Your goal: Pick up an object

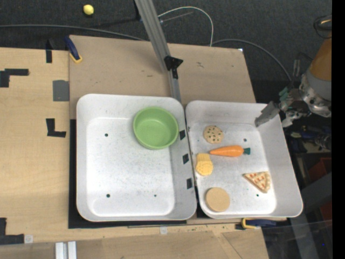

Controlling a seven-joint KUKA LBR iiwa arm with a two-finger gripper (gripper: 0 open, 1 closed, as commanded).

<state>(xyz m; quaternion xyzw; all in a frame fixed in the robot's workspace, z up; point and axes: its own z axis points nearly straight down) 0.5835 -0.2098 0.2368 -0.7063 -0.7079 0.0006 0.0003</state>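
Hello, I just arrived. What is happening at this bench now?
A robot arm is set to pick up an object. Its tool hangs over the right bin's upper right edge, holding nothing. That bin contains a cookie, carrot, corn piece, pizza slice and round biscuit. A green bowl sits in the left bin.

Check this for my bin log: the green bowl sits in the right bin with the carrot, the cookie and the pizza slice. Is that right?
Not quite. The green bowl sits in the left bin, alone. The carrot, the cookie and the pizza slice lie in the right bin, as the camera view shows.
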